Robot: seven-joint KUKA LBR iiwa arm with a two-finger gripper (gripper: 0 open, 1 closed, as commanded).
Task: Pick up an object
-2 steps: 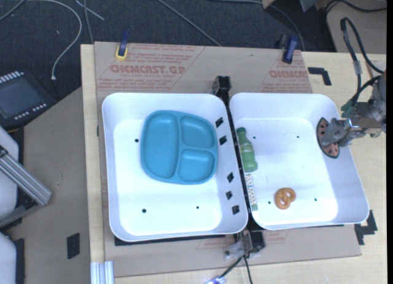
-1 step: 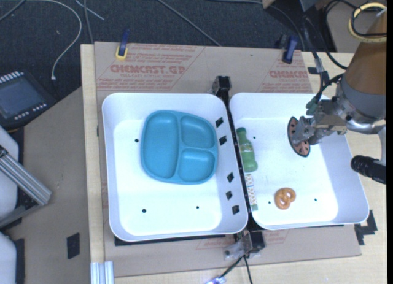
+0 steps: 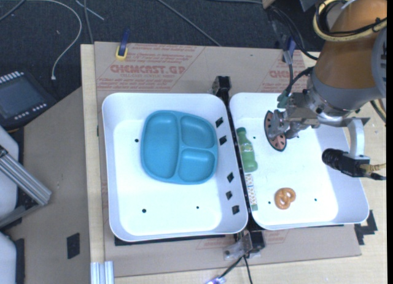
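Note:
In the right bin (image 3: 319, 209) a small green bottle (image 3: 247, 150) lies along the left wall. A brown pretzel (image 3: 284, 197) rests near the front of that bin. My gripper (image 3: 277, 131) hangs over the bin's back left part, just right of the bottle and well behind the pretzel. From above it shows as a dark oval end, and I see nothing held in it. The orange-banded arm (image 3: 350, 43) comes in from the upper right.
The left bin (image 3: 123, 172) holds a blue divided plate (image 3: 179, 146). A black divider with clips (image 3: 230, 154) runs between the two bins. A black fitting on the arm (image 3: 344, 161) juts over the right bin's right side. Cables lie on the floor behind the bench.

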